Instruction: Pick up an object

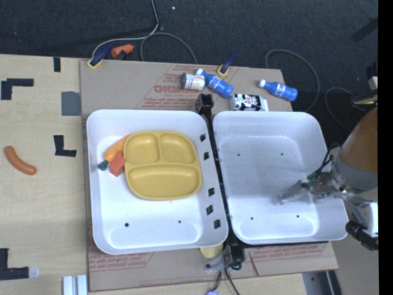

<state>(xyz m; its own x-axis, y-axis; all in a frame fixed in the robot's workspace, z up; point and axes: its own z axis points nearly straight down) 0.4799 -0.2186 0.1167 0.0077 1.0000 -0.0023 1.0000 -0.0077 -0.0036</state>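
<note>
A yellow divided plate [163,165] lies in the left bin [147,238]. Against its left edge sit an orange carrot-like piece [115,149] and a small red piece [117,166]. My gripper [293,193] reaches in from the right and hangs low over the right part of the right bin [270,229], pointing left toward the bin floor. Nothing shows at its tip. It is far from the plate and the pieces in the left bin.
Behind the bins on the cardboard lie two blue bottles [220,85] [279,90], a white can [193,80] and a black-and-white box [249,102]. A sausage-shaped toy [19,160] lies on the bench at far left. A black divider [212,165] separates the bins.
</note>
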